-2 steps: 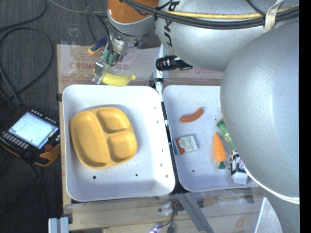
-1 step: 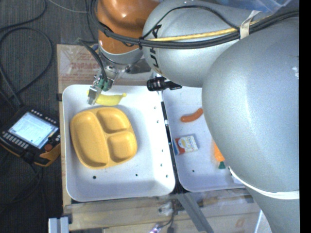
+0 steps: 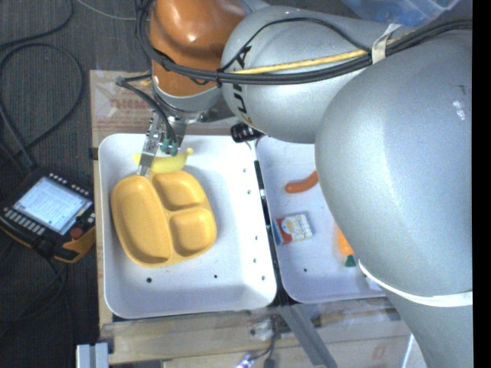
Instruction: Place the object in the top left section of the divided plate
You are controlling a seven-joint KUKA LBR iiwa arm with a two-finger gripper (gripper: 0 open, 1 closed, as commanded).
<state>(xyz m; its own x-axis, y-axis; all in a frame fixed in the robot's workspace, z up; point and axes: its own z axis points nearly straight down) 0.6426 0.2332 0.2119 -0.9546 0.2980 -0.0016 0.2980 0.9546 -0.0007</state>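
In right bin [image 3: 307,282]: sausage [image 3: 302,182], carton [image 3: 294,228].

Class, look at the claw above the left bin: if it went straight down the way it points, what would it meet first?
Probably the yellow object at the claw tips, just beyond the plate's top edge; depth is unclear.

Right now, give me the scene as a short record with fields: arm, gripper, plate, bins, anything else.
arm: grey, orange band, reaching over the left bin
gripper: at the plate's upper edge, beside a yellow object
plate: yellow, three sections, in the left bin
right bin: holds an orange sausage, a small carton, an orange piece
left of bench: pendant on the floor
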